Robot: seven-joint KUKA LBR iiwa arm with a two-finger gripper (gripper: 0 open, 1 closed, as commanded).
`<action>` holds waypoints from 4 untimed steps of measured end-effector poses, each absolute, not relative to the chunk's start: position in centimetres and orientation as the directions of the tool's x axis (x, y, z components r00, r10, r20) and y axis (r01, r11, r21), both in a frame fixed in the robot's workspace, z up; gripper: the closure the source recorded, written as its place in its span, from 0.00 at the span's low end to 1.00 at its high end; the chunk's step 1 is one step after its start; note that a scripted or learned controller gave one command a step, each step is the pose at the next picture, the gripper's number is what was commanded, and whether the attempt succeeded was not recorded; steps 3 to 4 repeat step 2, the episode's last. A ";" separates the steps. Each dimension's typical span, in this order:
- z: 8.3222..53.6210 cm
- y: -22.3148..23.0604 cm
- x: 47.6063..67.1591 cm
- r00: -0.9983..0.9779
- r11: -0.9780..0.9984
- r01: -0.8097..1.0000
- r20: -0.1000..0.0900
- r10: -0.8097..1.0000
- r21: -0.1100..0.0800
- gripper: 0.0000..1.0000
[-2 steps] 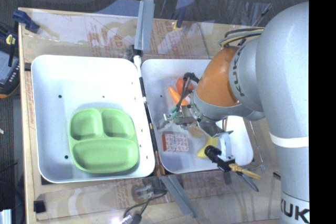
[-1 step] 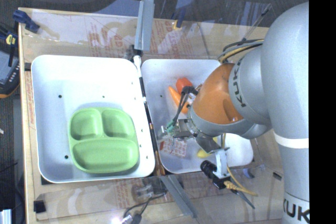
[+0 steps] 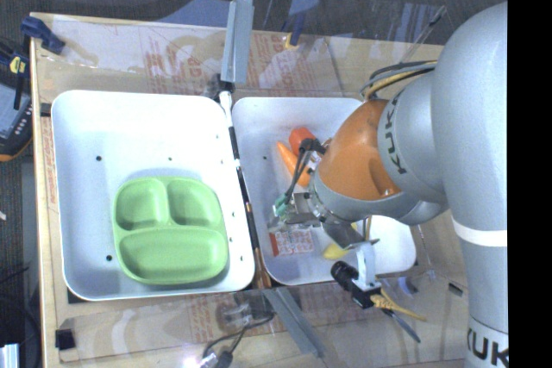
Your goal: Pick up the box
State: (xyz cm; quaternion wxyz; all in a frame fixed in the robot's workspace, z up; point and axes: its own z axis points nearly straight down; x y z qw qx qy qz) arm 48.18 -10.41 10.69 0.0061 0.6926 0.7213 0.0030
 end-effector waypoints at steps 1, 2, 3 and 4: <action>25.3 -5.7 52.5 -0.175 0.175 0.984 0.001 0.984 0.000 1.00; 25.3 -5.7 52.5 -0.175 0.175 0.985 0.002 0.985 -0.001 0.00; 25.3 -5.7 52.5 -0.175 0.175 0.985 0.002 0.985 -0.001 0.00; 25.3 -5.7 52.5 -0.175 0.175 0.985 0.002 0.985 -0.001 0.00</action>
